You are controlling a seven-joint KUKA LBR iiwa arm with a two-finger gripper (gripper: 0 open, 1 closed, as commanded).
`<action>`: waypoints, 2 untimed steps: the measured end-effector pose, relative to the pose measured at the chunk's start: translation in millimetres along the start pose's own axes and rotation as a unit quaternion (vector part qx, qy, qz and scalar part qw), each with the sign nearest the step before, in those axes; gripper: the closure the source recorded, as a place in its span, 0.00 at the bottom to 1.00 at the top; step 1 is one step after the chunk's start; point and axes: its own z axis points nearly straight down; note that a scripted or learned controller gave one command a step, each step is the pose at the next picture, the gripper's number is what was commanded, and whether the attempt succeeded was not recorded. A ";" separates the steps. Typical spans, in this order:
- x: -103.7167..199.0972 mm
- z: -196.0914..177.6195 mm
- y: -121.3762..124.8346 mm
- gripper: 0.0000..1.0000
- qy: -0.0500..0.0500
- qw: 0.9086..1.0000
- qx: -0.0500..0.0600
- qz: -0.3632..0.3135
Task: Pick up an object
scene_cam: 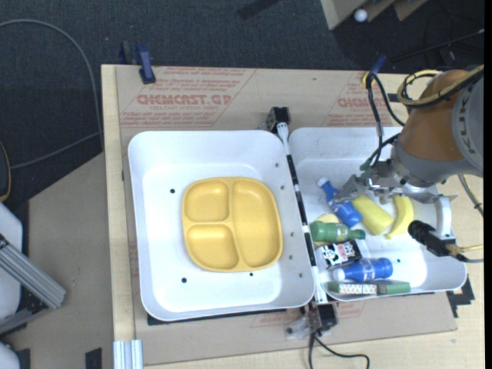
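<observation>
My gripper [382, 186] hangs low over the middle of the right bin [338, 146], below the grey wrist and the orange band. Directly under it lie a yellow banana [400, 214] and a yellow block-like item [373, 214]. A small blue bottle [341, 205] lies just left of the gripper. Further forward are a green and yellow item [330, 230], a black and white box [339, 252], a second blue bottle [366, 270] and a long green and white tube [370, 288]. Whether the gripper touches any of them is hidden by the wrist.
The left bin [154, 206] holds a yellow divided plate [231, 223] in its middle. The ridge between the two bins [296, 198] runs close to the objects' left side. A black cable part [430, 241] sticks out near the right bin's right wall.
</observation>
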 end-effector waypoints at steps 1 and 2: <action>25.1 19.9 -21.6 0.00 0.000 1.000 0.002 0.000; 24.7 10.5 -21.7 1.00 0.000 1.000 0.002 0.001</action>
